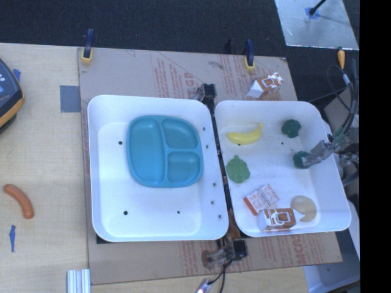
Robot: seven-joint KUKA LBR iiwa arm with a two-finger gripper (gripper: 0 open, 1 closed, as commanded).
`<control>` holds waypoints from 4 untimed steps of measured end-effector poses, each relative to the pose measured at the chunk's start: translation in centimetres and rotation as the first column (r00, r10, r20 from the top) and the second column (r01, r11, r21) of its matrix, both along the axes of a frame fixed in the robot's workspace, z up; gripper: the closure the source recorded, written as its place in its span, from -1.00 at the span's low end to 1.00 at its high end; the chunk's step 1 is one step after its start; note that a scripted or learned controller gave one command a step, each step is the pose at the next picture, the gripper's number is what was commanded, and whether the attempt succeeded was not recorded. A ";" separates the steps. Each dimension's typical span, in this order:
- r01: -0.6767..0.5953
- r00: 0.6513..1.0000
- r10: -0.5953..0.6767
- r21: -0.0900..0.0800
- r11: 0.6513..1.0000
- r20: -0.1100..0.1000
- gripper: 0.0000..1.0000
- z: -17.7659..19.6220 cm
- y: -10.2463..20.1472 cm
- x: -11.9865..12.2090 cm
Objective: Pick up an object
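My gripper (315, 154) reaches in low over the right edge of the right bin (333, 194). Its tip lies against a small dark green object (299, 159); I cannot see whether the object is held. Also in this bin are a yellow banana (245, 135), a dark green broccoli piece (291, 127), a green leafy piece (237, 170), a red and white packet (261, 198), a small brown and white carton (278, 218) and a pale round piece (303, 207).
The left bin (104, 163) holds a blue divided plate (165, 151). Outside the bins, a small carton (265, 85) lies behind the right bin, and a sausage (19, 200) and a dark device (8, 94) lie on the bench at far left.
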State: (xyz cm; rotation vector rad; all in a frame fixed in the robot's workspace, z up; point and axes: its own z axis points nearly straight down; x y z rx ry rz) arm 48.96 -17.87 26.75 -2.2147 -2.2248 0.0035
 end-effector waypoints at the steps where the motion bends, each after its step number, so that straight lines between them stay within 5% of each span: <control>1: -0.002 1.000 0.002 -0.001 1.000 -0.002 -1.00 -10.4 -3.3 10.2; 2: 0.000 1.000 0.000 0.000 1.000 0.001 -1.00 -11.6 -3.3 16.7; 3: -0.004 1.000 0.004 -0.001 1.000 0.001 1.00 -10.5 -3.4 16.7; 4: 0.000 1.000 0.000 0.000 1.000 0.003 1.00 -5.9 1.3 16.7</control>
